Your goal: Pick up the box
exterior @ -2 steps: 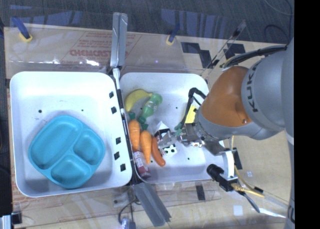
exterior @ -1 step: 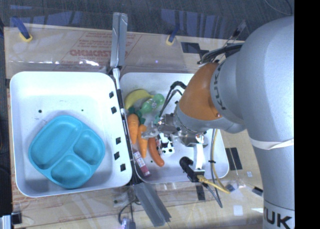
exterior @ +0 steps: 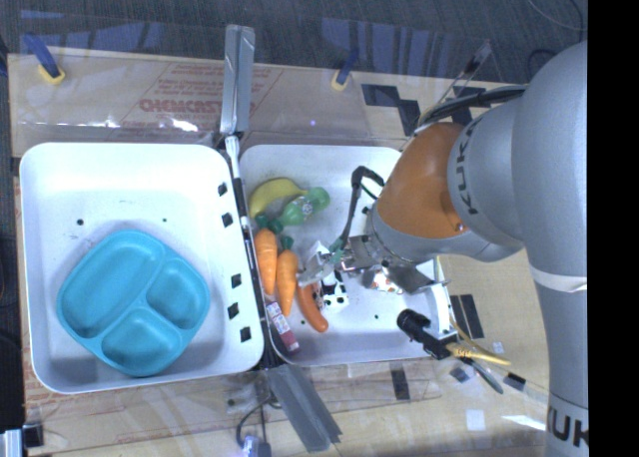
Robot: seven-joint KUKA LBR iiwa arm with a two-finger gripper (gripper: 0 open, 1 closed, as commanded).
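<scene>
My gripper [exterior: 329, 267] hangs low over the middle of the right bin [exterior: 399, 345], under the grey and orange arm. Just below it, on the bin floor, lies a small white box with black marks [exterior: 334, 294]. The box looks very close to the gripper's tip, and whether they touch is unclear. Part of the box is hidden by the gripper.
Along the right bin's left side lie a banana [exterior: 272, 193], a green bottle [exterior: 303, 208], two carrots [exterior: 277, 267], an orange sausage-shaped piece [exterior: 314, 311] and a dark red tube [exterior: 283, 326]. A blue divided plate [exterior: 133, 301] rests in the left bin [exterior: 60, 166].
</scene>
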